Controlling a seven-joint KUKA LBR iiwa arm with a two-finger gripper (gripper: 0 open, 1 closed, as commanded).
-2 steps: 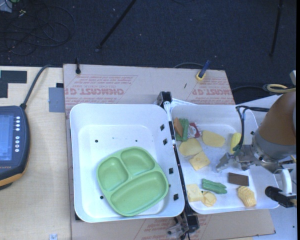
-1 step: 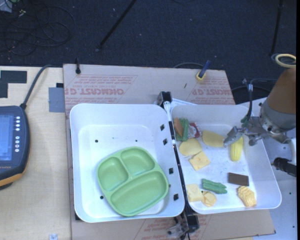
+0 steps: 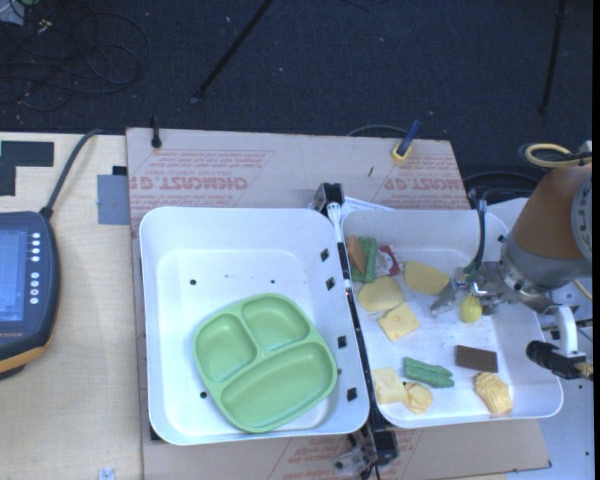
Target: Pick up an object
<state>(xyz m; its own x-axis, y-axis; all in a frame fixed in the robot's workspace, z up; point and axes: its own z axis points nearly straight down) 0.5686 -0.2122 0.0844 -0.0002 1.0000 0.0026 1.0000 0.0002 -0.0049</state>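
Gripper [image 3: 461,301] is low in the right bin [image 3: 525,408], right of frame centre. Fingers look spread a bit; a small yellow piece [image 3: 470,309] sits right at the tips, but can't tell if it's pinched or just touching. Around it: yellow slices [image 3: 382,295] to the left, green pod [image 3: 427,372] and brown block [image 3: 475,358] below. Left bin [image 3: 170,258] has a green tray [image 3: 265,362].
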